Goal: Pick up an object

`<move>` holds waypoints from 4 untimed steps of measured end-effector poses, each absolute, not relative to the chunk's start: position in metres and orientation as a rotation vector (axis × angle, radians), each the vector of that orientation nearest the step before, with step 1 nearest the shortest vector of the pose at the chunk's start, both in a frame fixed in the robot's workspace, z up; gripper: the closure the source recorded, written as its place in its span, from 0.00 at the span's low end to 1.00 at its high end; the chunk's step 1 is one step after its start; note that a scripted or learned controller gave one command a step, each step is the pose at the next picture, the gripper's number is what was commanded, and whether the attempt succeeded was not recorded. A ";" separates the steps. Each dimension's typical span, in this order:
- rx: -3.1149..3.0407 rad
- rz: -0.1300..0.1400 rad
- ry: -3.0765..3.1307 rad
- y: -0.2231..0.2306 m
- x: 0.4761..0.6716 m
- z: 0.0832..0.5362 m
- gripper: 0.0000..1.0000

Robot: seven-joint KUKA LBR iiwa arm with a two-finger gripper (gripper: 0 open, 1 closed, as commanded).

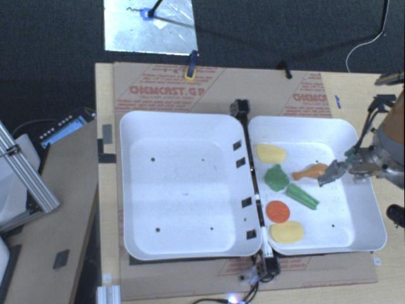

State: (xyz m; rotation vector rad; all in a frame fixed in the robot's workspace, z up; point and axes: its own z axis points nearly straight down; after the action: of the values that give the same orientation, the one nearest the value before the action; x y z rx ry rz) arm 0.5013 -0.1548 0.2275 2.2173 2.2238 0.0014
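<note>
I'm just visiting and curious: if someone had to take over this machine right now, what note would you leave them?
Tool: low in the right bin, at the orange toy's right end; grip unclear.
Items, all in the right bin: yellow piece at top, green leafy piece, green stick, red disc, yellow piece at bottom.
Done: nothing lifted.
Left: grasp and raise one item.

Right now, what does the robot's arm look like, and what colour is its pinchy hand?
The arm is grey and rounded, coming in from the right side. An orange band sits higher up on it. Its gripper is dark grey metal with thin fingers, blurry here. A thin dark cable runs down along the wrist.
</note>
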 end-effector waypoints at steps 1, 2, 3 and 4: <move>2.213 0.004 2.224 -0.155 0.502 0.239 1.00; 2.207 0.007 2.220 -0.174 0.564 0.284 1.00; 2.207 0.006 2.224 -0.179 0.632 0.290 1.00; 2.209 0.005 2.236 -0.099 0.664 0.252 1.00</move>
State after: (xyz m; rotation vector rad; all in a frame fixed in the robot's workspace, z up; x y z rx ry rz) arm 0.6639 -0.0993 0.2524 2.2089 2.2360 0.0050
